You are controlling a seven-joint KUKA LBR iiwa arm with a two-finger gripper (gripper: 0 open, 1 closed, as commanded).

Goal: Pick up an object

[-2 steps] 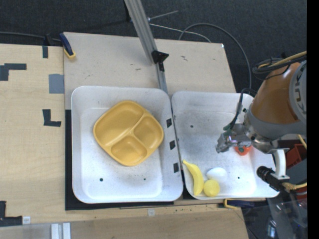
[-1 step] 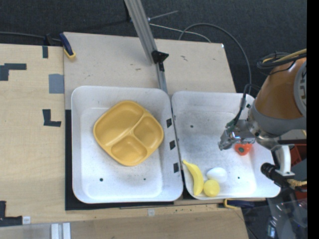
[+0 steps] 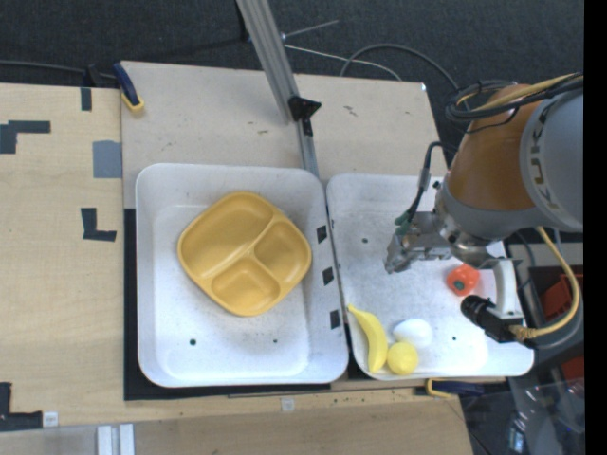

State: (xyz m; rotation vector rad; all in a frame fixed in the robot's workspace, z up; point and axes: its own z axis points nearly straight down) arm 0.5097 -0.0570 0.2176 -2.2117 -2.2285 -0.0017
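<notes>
Your hand [image 3: 398, 257] is hanging over the right bin [image 3: 375, 207], w/ nothing in it; can't tell if it's open. Banana [image 3: 370, 335], lemon [image 3: 402, 358], white egg [image 3: 413, 330] are lying near its front edge.

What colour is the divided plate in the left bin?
The divided plate is yellow all over, with no pattern. It shows plainly in the camera view, lying in the left bin.

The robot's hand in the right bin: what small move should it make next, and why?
Probably shift toward the small orange-red round object, then descend. The hand hovers over bare floor of the shallow white right bin, with nothing beneath it, and that object lies nearest, just to its right in the view.
</notes>
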